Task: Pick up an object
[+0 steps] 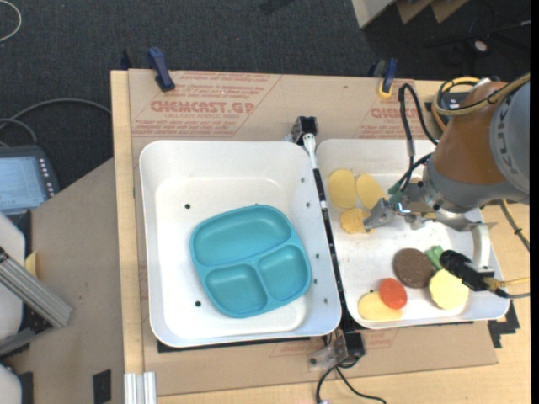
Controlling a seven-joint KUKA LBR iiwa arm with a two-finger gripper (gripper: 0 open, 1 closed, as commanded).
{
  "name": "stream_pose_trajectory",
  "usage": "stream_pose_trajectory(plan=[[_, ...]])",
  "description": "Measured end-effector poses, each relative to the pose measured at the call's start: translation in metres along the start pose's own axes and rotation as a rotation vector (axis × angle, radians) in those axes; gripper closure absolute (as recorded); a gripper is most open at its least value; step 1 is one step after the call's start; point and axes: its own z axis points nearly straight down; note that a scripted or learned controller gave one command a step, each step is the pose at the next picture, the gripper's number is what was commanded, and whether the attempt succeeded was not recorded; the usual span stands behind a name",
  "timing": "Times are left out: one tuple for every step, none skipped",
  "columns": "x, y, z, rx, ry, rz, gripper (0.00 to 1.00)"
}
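Observation:
The right bin (404,151) holds several pieces of toy food. Two pale yellow rounds (342,188) (369,189) lie side by side near its back left. A smaller yellow piece (353,220) sits just in front of them. My gripper (378,215) is low in the bin, pointing left, with its tip right beside that small piece. Nothing can be seen held in it. Toward the front lie a brown disc (413,267), a red ball (392,292) resting against a yellow piece (373,308), a yellow lemon-like piece (448,291) and a small green piece (434,254).
The left bin (160,225) holds a teal divided plate (249,259). A black-edged divider (321,209) runs between the two bins. The grey arm with its orange band (463,141) covers the right bin's back right.

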Motion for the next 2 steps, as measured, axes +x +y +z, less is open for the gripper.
stream_pose_trajectory(plan=[[-0.015, 0.07, 0.032, -0.003, 0.002, -0.001, 0.0], [-0.066, 0.067, -0.07, -0.002, -0.002, 0.006, 0.0]])
